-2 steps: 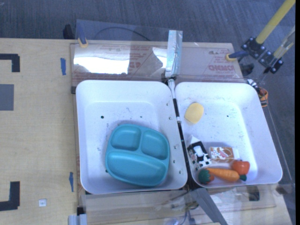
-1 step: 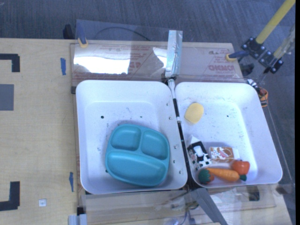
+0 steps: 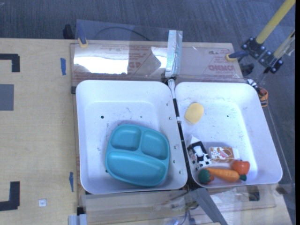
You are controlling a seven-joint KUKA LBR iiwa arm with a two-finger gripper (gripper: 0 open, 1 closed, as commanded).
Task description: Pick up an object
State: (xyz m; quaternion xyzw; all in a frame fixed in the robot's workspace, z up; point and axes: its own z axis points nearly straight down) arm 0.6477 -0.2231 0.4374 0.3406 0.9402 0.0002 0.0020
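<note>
I cannot tell how my fingers stand. In the left bin, lower middle of the frame, a teal divided plate lies flat. In the right bin, a yellow lemon-like piece sits near the upper left. A black-and-white cow toy, a small snack packet, a carrot and a tomato cluster along the bottom edge.

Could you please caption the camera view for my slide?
Teal divided tray in left bin; toy carrot and yellow piece in right bin.

Whether the yellow rod and black clamp fittings at upper right are the robot's, I cannot tell.
</note>
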